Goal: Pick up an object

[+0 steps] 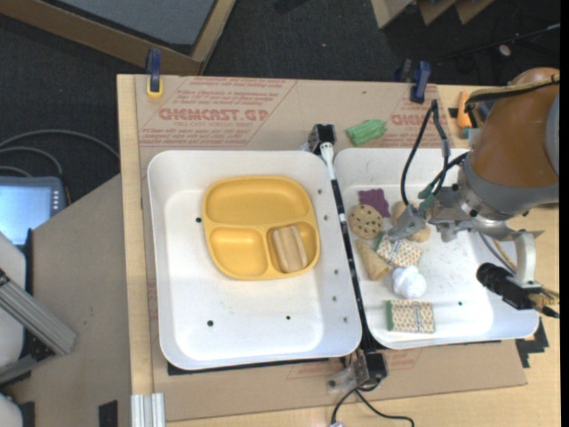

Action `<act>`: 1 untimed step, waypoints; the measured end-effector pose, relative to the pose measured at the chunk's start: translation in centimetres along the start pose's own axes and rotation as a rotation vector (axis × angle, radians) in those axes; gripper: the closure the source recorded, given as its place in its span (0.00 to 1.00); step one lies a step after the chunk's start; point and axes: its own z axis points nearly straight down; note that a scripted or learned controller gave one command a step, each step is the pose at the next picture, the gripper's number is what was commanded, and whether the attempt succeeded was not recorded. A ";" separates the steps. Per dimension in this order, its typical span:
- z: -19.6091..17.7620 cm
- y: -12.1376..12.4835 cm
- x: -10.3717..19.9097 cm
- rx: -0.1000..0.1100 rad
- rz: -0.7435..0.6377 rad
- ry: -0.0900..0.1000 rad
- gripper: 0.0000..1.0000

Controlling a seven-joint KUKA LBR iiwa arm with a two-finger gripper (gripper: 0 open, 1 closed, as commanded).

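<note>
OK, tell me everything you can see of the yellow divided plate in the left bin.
The yellow divided plate looks like smooth moulded plastic, rounded at the corners, with three compartments: one long one across the far side and two smaller ones on the near side. It lies flat and right way up on the floor of the left bin, nearer its far half, apart from the walls. A tan, loaf-like piece rests in the near right compartment. Nothing else touches it.
</note>
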 end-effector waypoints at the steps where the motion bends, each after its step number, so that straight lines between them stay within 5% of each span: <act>1: 10.5 7.2 -0.9 -0.005 -0.001 0.002 0.00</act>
